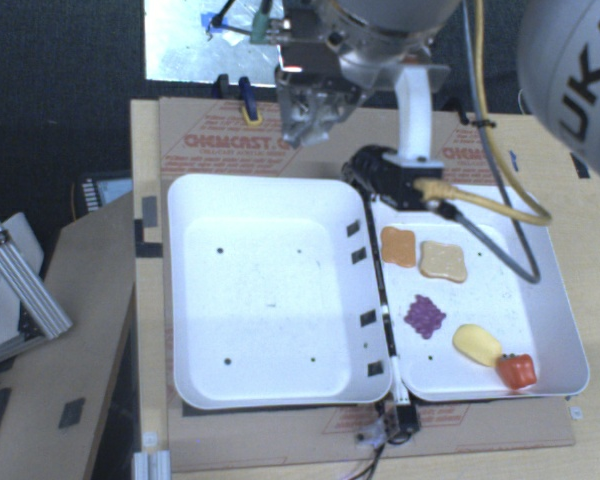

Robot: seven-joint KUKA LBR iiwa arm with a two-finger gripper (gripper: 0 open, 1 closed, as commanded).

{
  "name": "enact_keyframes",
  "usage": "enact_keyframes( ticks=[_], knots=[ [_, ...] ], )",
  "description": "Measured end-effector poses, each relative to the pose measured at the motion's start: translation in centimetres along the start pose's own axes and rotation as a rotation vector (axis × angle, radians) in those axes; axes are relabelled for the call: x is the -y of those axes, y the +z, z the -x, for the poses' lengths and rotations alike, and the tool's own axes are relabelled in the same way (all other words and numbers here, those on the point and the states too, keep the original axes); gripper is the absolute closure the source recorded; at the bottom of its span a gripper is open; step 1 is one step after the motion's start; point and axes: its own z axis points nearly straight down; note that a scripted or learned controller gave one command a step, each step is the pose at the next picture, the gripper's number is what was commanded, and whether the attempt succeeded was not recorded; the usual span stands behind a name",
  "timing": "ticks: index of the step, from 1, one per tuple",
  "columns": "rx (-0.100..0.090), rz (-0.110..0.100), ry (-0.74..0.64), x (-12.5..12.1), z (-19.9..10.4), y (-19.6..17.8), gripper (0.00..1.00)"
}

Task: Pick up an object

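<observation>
The task's things lie in my right-hand shallow white plastic bin [570, 363]: an orange-brown toast-shaped slice [399, 247], a paler tan bread-shaped slice [443, 260] just beside it, a purple knobbly grape cluster [425, 315] nearer the camera, then a yellow rounded lemon-like piece [476, 344] touching or nearly touching a small red-orange pepper-like piece [517, 370] by the near rim. None is lifted.

My claw [308, 118] hangs above the far edge of the brown cardboard-covered bench [230, 138], beyond the left-hand shallow white plastic bin [255, 293], well apart from every piece. It carries nothing; whether it is spread or pressed together I cannot tell, as the view blurs there.

Risks, as I judge them: the two flat slices lie low against the bin floor, so a descent may close on air or skid one aside. The yellow and red pieces sit close together near the rim; closing there could nudge one against the wall or catch both. The yellow hose [495, 206] and grey cable [510, 253] trail across the far part of the right bin, near the slices, and may drag them.

Open room: the grape cluster stands apart from its neighbours, clear of walls and of the black-clipped divider [375, 288] where the bins meet. The left bin's floor is open.
</observation>
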Motion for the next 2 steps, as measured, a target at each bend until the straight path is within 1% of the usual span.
enact_keyframes(
  ticks=[1, 2],
  knots=[
    [0.001, -0.003, 0.001, 0.1, 0.2, 0.0, 0.00],
    [-0.001, 0.000, -0.002, 0.1, 0.1, -1.1, 1.00]
  ],
)
